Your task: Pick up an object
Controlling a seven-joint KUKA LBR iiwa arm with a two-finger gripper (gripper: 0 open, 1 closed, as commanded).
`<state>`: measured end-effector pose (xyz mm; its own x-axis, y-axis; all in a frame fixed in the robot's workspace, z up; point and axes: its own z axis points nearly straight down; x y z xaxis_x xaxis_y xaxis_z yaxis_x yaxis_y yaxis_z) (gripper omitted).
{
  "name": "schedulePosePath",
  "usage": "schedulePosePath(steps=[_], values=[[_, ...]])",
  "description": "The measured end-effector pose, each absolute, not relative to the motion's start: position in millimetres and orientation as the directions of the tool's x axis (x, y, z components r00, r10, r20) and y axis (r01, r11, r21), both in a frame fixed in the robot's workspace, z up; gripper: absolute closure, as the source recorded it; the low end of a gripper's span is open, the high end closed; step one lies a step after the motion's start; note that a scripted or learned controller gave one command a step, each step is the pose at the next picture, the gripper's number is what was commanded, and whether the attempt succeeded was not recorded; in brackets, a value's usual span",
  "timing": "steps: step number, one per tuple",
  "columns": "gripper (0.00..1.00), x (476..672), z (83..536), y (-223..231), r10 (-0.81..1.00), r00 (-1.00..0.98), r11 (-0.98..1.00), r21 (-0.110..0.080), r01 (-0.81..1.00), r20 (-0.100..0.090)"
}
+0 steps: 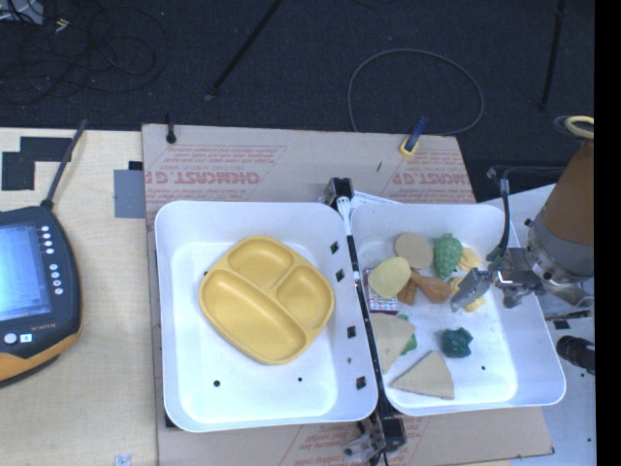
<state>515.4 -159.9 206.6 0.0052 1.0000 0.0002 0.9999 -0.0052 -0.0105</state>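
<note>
The right bin (529, 377) holds several toy foods: a yellow round piece (390, 277), a tan disc (413, 249), a light green broccoli (447, 253), an orange piece (430, 288), a dark green broccoli (456, 342) and two tan wedges (425, 377) (391, 336). My gripper (473, 290) reaches in from the right and hangs low over the middle of this bin, right beside a small yellow piece (470, 260) and just right of the orange piece. Nothing can be seen lifted by it.
The left bin (184, 377) carries a yellow divided plate (267, 297). A divider ridge (357, 299) separates the two bins. A teach pendant (29, 284) lies on the bench at far left. Cables run across the dark floor behind.
</note>
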Motion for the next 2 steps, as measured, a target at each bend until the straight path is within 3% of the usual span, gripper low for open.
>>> schedulePosePath(steps=[1,2], values=[[0.00,497.3,84.0,-168.6,1.000,0.002,-0.002,-0.004,1.000,0.005],[1.00,498.4,97.5,-170.9,1.000,0.006,-0.006,-0.005,1.000,0.006]])
